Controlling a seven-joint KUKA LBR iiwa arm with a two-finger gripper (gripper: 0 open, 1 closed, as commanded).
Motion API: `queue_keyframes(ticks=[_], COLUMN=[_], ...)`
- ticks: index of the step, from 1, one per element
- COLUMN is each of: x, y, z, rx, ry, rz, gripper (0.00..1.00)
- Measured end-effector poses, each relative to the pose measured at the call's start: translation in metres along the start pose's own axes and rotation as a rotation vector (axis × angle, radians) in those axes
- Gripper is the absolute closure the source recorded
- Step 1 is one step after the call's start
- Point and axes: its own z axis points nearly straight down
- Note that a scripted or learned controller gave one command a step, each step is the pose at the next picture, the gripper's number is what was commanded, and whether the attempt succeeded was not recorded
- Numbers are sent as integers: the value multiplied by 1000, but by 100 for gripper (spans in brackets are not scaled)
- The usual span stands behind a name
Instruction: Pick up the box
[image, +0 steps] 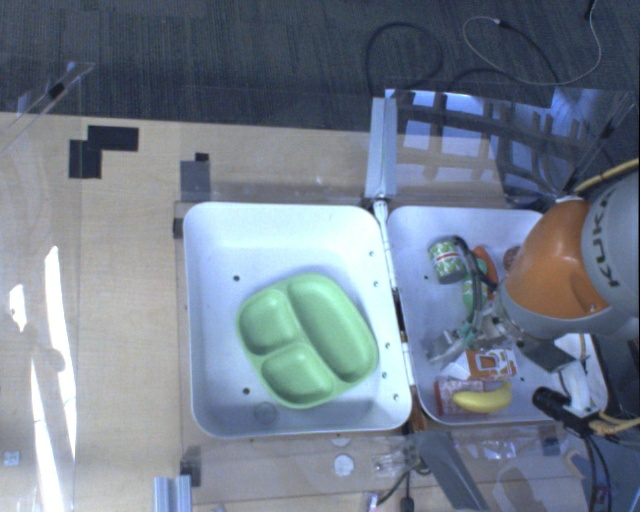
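Jaws (478, 335) low in the right white bin (420, 300), just above the small orange-and-white carton box (490, 364) — I cannot tell their state. Box lies on the bin floor beside a yellow banana (480, 400) — I judge the lift not yet done.

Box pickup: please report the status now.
Gripper low in right bin, fingers unclear. Box lies just below it, not held. Banana touches box; can stands apart.

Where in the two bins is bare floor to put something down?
Left white bin: bare floor along its walls, around the green three-part plate. Right white bin is crowded: green can, small box, yellow banana, the arm above.
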Motion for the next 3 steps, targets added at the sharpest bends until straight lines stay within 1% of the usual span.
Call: queue_keyframes(ticks=[1, 2, 3], x=[1, 1, 1], y=[-4, 0, 0], z=[11, 0, 0], rx=[9, 0, 1], ry=[4, 1, 2], rz=[-4, -6, -6], gripper=[0, 100, 0])
